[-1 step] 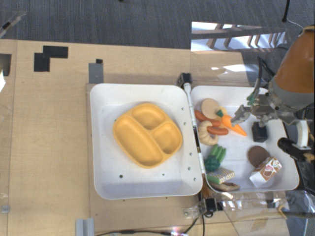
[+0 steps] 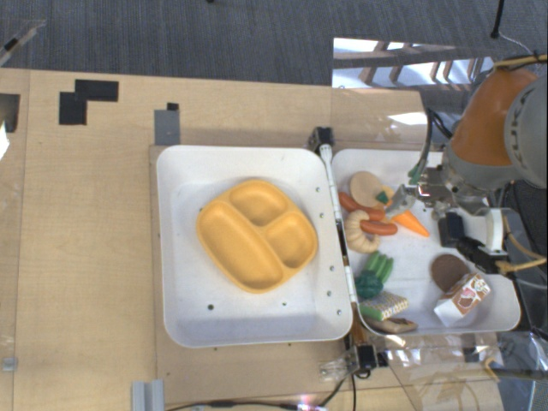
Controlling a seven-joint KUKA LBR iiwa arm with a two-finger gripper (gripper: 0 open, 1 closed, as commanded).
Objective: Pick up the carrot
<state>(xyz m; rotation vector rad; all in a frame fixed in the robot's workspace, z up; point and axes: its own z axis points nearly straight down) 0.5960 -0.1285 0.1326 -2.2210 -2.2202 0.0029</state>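
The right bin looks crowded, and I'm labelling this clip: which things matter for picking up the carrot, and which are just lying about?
Job:
carrot
hand

Lying about:
yellow divided plate
sausage
green toy vegetable
small carton

No legible text, brand, number or sign anywhere. Brown-and-white printing on the small carton (image 2: 463, 299) in the right bin (image 2: 505, 319) (too small and blurred to make out as letters). Black blocks on the desk (image 2: 86, 229) at upper left, plain shapes rather than characters.
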